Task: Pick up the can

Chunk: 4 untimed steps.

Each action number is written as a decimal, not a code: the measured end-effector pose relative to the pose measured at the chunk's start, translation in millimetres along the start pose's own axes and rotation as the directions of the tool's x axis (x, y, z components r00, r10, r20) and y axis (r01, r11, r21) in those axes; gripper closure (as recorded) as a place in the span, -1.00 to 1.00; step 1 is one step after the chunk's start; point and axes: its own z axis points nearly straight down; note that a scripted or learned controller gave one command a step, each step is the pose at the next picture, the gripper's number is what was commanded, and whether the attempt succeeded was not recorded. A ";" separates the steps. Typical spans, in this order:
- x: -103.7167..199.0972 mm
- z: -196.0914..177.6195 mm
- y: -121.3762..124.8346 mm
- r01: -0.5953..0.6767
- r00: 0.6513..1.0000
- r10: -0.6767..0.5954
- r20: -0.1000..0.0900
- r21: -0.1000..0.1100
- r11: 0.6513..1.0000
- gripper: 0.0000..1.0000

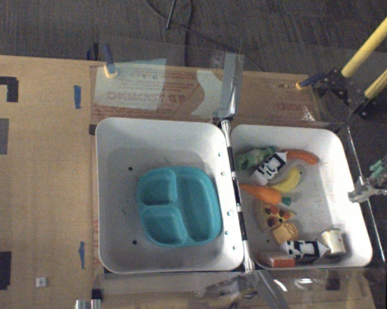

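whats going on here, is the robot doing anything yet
Not much yet. Two white bins sit side by side on the bench. The left bin holds a teal divided plate. The right bin holds a jumble of toy food, including two carrots, a banana and the can, which lies near the bin's lower right corner. Nothing is touching the can, so the pick has not started.

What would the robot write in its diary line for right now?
can: lying in right bin, near corner | hand: at bin's right edge, away from can | pick: not yet done
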 end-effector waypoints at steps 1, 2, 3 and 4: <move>-0.3 64.3 125.3 -0.022 1.000 0.022 0.002 -0.002 1.000 -1.00; 21.7 147.3 141.3 -0.342 0.940 0.342 0.000 -0.010 0.940 -1.00; 21.6 147.3 141.3 -0.342 0.940 0.342 0.000 -0.010 0.940 -1.00; 21.6 147.3 141.3 -0.342 0.940 0.342 0.000 -0.010 0.940 -1.00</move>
